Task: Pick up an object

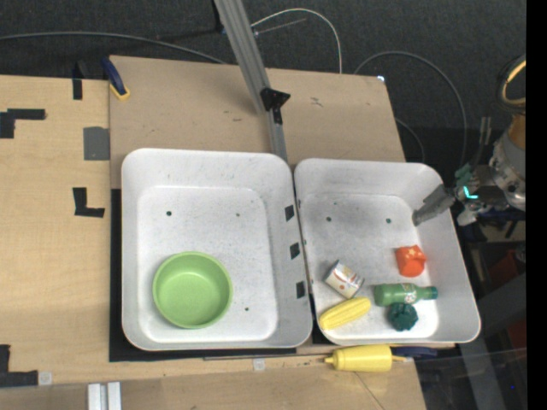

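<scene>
The tan wooden bench (197,101) bears two white bins side by side, the left bin (137,229) and right bin (453,306). A yellow bottle (362,359) lies on the near edge, just beside the right bin.

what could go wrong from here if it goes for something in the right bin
The green bottle, dark green ball and corn cob lie packed together, so fingers may nudge a neighbour or close on two. The small can lies tilted and could roll. The gripper sits by the right bin's rim and might clip it when descending.
</scene>
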Robot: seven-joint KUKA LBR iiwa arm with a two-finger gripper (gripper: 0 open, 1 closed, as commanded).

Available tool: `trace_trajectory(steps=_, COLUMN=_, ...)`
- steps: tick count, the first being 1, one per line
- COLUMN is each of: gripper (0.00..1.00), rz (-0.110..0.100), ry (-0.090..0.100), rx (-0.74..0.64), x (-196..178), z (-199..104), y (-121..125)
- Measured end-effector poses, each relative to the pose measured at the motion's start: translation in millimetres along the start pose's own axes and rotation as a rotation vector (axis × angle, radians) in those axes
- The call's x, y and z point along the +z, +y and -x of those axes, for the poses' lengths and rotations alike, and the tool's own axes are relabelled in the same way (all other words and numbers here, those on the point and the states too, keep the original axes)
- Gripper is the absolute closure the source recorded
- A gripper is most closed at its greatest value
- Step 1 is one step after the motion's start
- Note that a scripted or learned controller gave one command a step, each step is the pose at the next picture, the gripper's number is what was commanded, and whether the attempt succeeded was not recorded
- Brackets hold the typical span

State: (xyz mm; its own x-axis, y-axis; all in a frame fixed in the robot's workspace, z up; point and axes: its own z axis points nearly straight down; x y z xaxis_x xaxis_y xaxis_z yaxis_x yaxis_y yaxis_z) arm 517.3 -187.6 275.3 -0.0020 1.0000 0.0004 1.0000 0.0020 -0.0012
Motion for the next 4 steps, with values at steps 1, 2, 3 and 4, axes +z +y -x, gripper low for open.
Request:
trace_trajectory(steps=1, gripper=0.0, rz=-0.005, ry=0.001, rx=0.002, x=50.2, z=1.1, y=-10.3)
trace_trajectory(steps=2, gripper=0.0, rz=-0.007, ry=0.002, rx=0.002, x=113.4, z=3.4, y=-16.4)
trace_trajectory(steps=3, gripper=0.0, rz=-0.005, ry=0.0, rx=0.001, x=157.3, z=2.8, y=-15.2)
trace_trajectory(steps=4, gripper=1.0, rz=-0.002, ry=0.001, rx=0.0, x=145.0, z=2.3, y=-14.4)
